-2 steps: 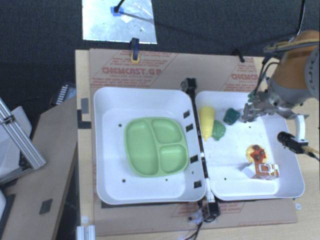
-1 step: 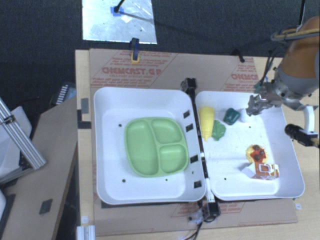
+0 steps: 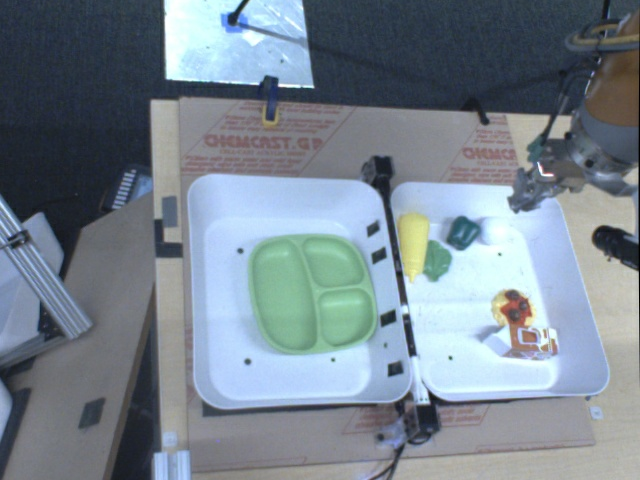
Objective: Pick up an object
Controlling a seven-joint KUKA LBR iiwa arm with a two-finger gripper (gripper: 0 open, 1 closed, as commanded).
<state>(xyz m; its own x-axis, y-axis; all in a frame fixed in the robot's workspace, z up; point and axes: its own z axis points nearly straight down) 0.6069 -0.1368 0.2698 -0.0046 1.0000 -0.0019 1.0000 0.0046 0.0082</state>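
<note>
The right bin (image 3: 585, 298) holds a yellow bottle-shaped toy (image 3: 413, 240), a dark green piece (image 3: 462, 231), a lighter green piece (image 3: 437, 260), a white ball (image 3: 494, 231), and a red-orange and yellow toy (image 3: 513, 307) beside a small orange-printed packet (image 3: 530, 342). My gripper (image 3: 526, 194) hangs over the bin's far right corner, above and to the right of the white ball, clear of all the objects. Nothing shows between its tips.
The left bin (image 3: 215, 268) holds a green divided plate (image 3: 309, 293). A black hinge strip (image 3: 392, 268) runs between the bins. Cardboard (image 3: 320, 143) lies under both. A shiny metal sheet (image 3: 238, 26) sits at the back.
</note>
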